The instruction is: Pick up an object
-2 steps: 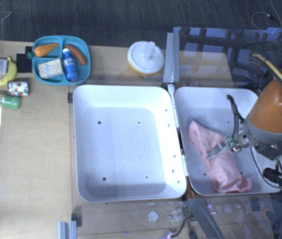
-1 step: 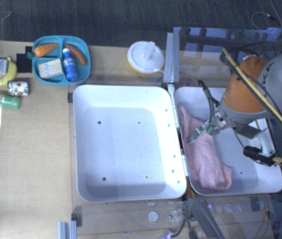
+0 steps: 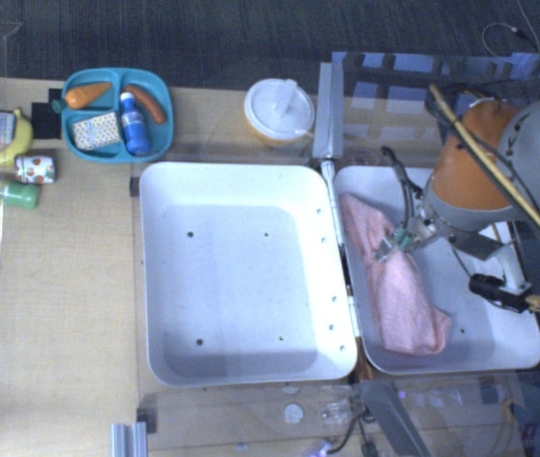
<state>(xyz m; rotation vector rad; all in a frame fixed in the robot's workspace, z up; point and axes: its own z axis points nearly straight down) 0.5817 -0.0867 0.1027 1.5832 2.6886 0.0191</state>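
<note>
bench [image 3: 70,284]: light wood, runs under both bins; left side partly behind a glare streak, bottom edge cluttered with small hardware too blurry to name.
left bin [image 3: 241,274]: white, shallow, a few dark dots on its floor.
right bin [image 3: 508,346]: white, shallow, touching the left bin along its rim; its upper right part is covered by the arm.
arm [image 3: 536,150]: grey with orange band, comes in from the right, cut off by the frame edge; cables and a yellowish rod cross in front of it.
pink cloth [image 3: 398,288]: task object, crumpled, lying lengthwise along the left side of the right bin, from near the top rim down to near the bottom rim.
claw [image 3: 398,239]: low over the cloth's upper middle, at or touching the fabric; fingers small and dark against clutter, cannot tell how wide they stand or whether fabric is between them.
blue tray [image 3: 160,98]: divided, on the bench above the left bin; holds an orange carrot-like piece, a blue bottle, other bits hard to read.
lidded cup [image 3: 279,110]: white lid, yellow rim, just above the bins' gap.
banana [image 3: 17,139]: far left, beside a small can [image 3: 34,168] and a green bottle [image 3: 3,192]; a box next to it is cut off at the edge.
</note>
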